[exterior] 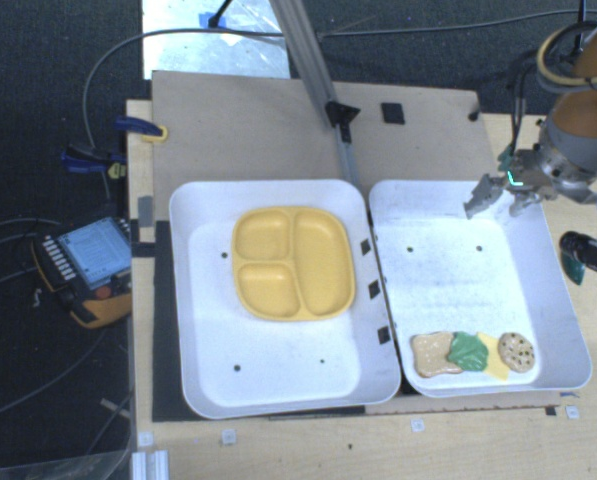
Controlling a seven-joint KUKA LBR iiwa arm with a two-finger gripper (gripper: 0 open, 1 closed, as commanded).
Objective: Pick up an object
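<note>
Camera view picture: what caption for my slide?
Robot gripper open over right bin; toy food along its near edge; yellow plate in left bin.

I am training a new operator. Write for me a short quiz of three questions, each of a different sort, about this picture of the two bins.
1. True or false: the yellow divided plate lies in the left bin.
2. Multiple choice: the toy foods in the right bin lie along its (A) far edge, (B) near edge, (C) middle.
3. Fill in: the tool is above the right bin's ___ right corner.

Key: 1 true. 2 B: the bread slice, green leaf, cheese slice and cookie form a row there. 3 far.
</note>
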